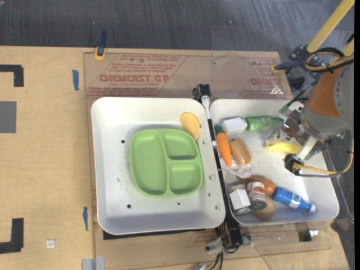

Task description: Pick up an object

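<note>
In the right bin (322, 185), can see the gripper (290, 126) low, just beside a yellow banana (283, 147) and near a green bottle (260, 122); cannot tell whether open or shut, or gripping anything. Elsewhere in that bin, find a carrot (223, 148), a red-labelled can (257, 191) and a blue bottle (292, 199) lying loose; in the left bin (109, 151), a green plate (166, 163).

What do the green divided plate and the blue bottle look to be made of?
The green divided plate is probably moulded plastic with a matte finish: uniform colour, soft rounded ridges. The blue bottle is likely smooth plastic with an evenly coloured body, but it is too small to be certain.
</note>
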